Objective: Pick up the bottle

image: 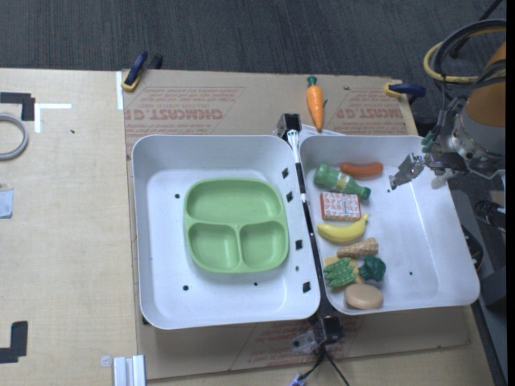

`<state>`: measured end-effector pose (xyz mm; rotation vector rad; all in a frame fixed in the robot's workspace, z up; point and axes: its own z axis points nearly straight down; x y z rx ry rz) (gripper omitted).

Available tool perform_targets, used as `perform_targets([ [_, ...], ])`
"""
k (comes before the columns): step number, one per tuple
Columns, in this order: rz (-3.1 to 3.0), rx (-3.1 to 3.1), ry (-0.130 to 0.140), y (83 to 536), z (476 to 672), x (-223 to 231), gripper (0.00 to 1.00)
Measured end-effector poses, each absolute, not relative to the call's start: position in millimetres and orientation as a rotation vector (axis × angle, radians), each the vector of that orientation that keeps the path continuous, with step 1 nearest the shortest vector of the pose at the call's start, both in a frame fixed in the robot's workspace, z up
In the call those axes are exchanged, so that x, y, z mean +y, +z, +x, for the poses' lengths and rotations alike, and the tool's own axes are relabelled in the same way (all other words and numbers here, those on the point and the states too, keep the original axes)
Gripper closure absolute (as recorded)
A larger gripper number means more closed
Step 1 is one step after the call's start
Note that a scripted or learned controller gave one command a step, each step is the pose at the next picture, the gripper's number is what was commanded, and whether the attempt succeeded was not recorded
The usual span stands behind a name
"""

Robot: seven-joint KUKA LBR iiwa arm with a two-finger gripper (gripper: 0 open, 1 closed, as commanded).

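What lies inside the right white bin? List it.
Inside the right white bin: green plastic bottle, red sausage, patterned cracker box, yellow banana, tan stick, broccoli, round bun. Whatever sits beneath them is covered.

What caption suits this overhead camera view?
Gripper poised over the right bin, right of the green bottle lying among toy foods.

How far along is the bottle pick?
Done: little so far. The green bottle lies on its side in the right bin, between the hot dog and the red box.
In hand: the tool is over the right bin's far right part, apart from the bottle, with nothing between its fingers.
Left: reach across to the bottle, grip and lift.
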<state>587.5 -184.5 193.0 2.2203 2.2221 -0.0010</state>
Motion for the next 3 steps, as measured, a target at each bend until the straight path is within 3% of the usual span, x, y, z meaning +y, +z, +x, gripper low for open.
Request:
perform_targets([
  [1,2.217,2.224,-0.001,202.7,587.9,-184.8,1.00],
  [2,2.117,2.322,-0.001,221.5,534.1,-103.3,1.00],
  [3,2.054,2.379,-0.002,259.9,477.4,-93.1,1.00],
])
